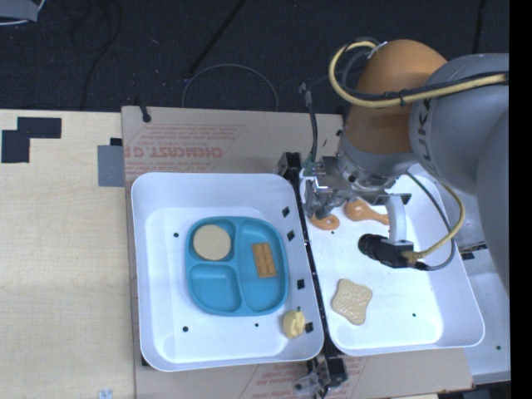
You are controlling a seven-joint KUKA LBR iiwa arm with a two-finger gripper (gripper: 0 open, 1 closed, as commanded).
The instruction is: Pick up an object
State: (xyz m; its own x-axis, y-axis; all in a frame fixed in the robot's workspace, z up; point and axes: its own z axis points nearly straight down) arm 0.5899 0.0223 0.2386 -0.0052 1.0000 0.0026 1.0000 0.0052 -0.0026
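orange toy piece (pixel 326 221) just below the tool (pixel 319 191), finger state impossible to tell

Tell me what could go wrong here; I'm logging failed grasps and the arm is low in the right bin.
The gripper hangs right beside the wall between the bins, so it may hit it. The orange piece below looks flat and could slip. The orange spoon-like toy lies close by and might get nudged.
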